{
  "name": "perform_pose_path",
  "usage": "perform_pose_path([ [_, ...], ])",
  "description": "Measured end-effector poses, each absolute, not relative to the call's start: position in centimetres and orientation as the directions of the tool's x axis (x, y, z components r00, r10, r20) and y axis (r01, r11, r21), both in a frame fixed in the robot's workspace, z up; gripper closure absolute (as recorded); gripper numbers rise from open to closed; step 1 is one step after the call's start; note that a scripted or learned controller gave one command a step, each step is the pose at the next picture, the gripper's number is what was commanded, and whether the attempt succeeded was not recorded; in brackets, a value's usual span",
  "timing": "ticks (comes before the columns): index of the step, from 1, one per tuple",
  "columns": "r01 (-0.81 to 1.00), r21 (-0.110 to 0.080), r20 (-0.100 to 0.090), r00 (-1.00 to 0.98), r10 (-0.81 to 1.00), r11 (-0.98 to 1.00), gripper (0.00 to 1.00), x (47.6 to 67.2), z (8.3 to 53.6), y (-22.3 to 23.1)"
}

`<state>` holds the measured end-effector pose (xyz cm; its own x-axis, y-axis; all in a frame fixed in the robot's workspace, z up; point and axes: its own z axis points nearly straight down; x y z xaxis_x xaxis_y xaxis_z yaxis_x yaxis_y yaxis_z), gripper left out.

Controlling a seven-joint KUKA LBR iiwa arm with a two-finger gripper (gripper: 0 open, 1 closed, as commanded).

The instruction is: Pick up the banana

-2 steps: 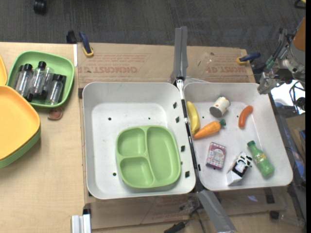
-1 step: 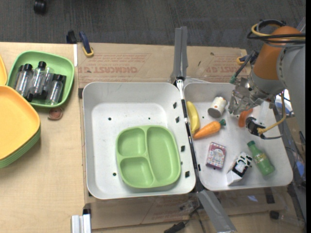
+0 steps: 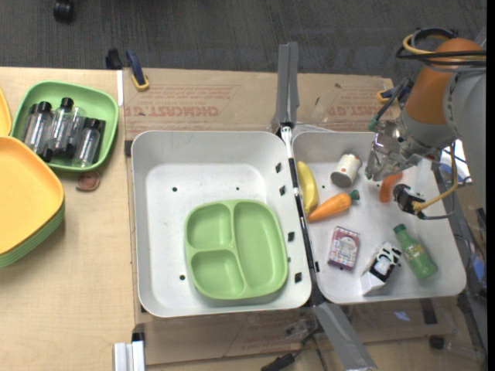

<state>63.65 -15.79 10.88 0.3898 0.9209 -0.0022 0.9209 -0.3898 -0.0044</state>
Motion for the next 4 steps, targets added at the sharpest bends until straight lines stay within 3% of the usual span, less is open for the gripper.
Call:
perform_pose_path([
  [1,0.787,-0.001,-0.003,0.617,0.787,-0.617,1.0,65.8,12.9,-13.5],
  [4,0.793,-0.003,-0.011,0.609,0.793,-0.609,1.0,65.8,15.4,-13.5],
])
